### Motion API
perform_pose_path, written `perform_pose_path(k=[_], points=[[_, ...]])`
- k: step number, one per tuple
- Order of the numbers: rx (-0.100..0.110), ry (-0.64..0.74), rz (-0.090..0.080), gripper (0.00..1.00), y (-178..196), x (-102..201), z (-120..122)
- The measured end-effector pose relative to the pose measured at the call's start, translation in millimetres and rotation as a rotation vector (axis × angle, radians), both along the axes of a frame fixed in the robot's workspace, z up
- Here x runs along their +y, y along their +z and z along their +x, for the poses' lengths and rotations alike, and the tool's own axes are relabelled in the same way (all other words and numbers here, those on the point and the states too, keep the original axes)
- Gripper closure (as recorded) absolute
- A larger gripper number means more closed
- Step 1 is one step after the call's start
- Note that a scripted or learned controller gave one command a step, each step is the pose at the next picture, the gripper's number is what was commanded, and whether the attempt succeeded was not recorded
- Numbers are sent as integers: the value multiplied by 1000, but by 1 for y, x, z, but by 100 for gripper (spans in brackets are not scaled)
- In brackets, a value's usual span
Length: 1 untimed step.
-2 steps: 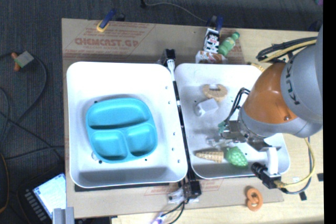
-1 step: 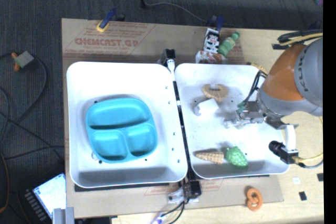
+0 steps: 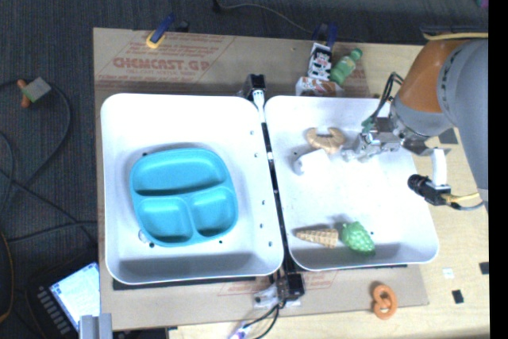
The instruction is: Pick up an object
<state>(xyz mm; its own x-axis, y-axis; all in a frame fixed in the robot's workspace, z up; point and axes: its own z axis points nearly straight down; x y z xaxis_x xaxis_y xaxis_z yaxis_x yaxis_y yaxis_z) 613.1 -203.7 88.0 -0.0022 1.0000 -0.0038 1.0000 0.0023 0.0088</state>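
Observation:
In the right bin (image 3: pixel 373 198), a tan lumpy object (image 3: pixel 325 139) lies near the back. A small grey piece (image 3: pixel 299 163) sits just left of and below it. Near the front wall lies a ribbed tan cone (image 3: pixel 316 235) with a green knobbly object (image 3: pixel 358 237) touching its right end. My gripper (image 3: pixel 361 148) hangs low over the back of the right bin, just right of the tan object and very close to it. I see nothing held in it. The grey arm with its orange band (image 3: pixel 425 83) comes in from the right.
The left bin (image 3: pixel 119 171) holds a blue three-compartment tray (image 3: pixel 184 193). Behind the bins stand a small green bottle (image 3: pixel 344 67) and a printed box (image 3: pixel 317 69). An orange ring (image 3: pixel 384 299) lies on the bench in front of the right bin.

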Motion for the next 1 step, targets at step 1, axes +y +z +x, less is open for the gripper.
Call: perform_pose_path(k=[1], points=[[5,0,2,100,103,46,28]])
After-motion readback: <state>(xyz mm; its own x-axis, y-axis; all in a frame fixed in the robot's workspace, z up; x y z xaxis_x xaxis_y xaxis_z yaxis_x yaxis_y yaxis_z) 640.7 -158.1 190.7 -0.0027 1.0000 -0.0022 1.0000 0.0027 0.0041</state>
